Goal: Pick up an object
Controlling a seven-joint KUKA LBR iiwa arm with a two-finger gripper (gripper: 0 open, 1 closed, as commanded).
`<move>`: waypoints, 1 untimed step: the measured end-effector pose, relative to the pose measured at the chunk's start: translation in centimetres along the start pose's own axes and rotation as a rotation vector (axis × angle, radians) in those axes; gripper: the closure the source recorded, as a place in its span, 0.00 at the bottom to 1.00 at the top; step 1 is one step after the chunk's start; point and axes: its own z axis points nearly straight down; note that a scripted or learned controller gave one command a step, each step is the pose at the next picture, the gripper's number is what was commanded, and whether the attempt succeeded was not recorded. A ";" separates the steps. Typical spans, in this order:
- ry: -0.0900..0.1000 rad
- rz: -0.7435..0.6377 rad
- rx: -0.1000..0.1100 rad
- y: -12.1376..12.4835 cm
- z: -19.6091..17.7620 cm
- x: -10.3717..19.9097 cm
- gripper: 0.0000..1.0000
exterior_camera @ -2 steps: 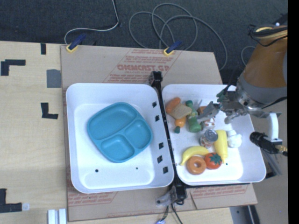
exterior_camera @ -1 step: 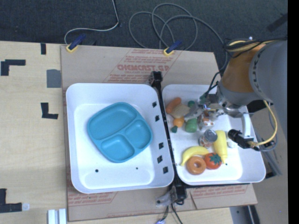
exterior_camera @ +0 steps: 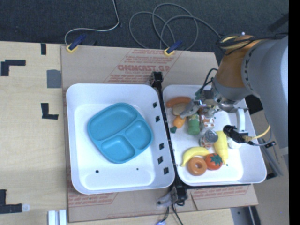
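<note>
Bench [exterior_camera: 28, 139]: light wood, black marks.
Cardboard sheet [exterior_camera: 136, 67]: flat on bench.
Bins: 2 white, left bin [exterior_camera: 77, 172] & right bin [exterior_camera: 251, 170], side by side on cardboard.

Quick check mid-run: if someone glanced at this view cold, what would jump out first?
Probably the big blue three-compartment plastic plate, alone in the left white bin. Next, the cluster of bright toy food in the right white bin: a yellow banana, a brown doughnut and a red tomato along its near side, with the grey-and-orange arm's gripper over the pile.
</note>
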 end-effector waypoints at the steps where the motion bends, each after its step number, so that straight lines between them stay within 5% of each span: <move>1: -0.001 -0.004 0.033 1.3 0.4 0.2 0.00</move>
